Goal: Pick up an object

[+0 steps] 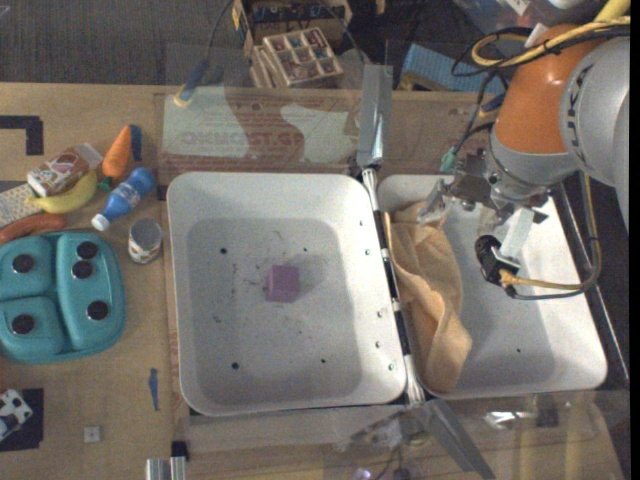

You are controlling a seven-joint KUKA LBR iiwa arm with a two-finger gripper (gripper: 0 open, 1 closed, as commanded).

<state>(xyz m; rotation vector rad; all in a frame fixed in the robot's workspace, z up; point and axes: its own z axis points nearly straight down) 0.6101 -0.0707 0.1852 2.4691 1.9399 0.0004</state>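
A small purple cube (283, 283) lies near the middle of the left white bin (200, 208). A crumpled tan cloth (432, 293) is draped along the left side of the right white bin (560, 358), from its back corner down to its front. My gripper (452, 196) hangs over the back of the right bin, just above the cloth's upper end, under the grey and orange wrist (545, 108). The wrist and its mounts hide the gripper's tips. A black cable end (490, 258) dangles below the wrist over the right bin.
Left of the bins lie a teal tray (60, 293), a small can (146, 240), a blue bottle (124, 198), a banana (62, 198) and a carrot (120, 150). A clear sheet (260, 128) and boxes (295, 53) stand behind the bins.
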